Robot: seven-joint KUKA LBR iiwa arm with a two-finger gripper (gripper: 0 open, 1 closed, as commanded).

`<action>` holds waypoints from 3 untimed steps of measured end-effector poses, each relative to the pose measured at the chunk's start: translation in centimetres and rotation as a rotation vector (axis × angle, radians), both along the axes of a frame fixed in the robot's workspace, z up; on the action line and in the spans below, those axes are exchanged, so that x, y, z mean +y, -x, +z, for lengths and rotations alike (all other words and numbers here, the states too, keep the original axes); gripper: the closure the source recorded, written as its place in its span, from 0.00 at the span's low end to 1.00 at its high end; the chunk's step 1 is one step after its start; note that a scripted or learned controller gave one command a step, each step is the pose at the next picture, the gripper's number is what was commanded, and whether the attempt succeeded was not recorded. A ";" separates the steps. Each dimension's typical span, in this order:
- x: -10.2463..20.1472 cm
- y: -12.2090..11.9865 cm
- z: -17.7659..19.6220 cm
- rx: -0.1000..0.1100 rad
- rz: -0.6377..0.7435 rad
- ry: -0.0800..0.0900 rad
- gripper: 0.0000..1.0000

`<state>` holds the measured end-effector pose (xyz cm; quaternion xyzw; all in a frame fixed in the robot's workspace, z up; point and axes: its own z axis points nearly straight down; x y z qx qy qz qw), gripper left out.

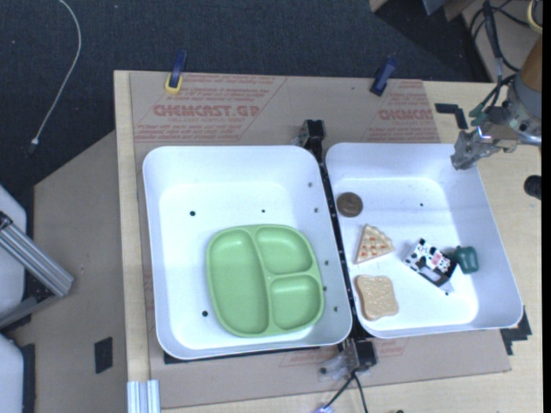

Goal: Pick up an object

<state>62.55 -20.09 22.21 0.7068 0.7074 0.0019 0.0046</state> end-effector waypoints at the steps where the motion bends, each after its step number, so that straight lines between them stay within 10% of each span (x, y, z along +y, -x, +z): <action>1: 0.0 -0.2 5.4 0.001 0.001 0.000 1.00; 3: 9.8 -1.2 4.7 0.010 0.006 -0.007 1.00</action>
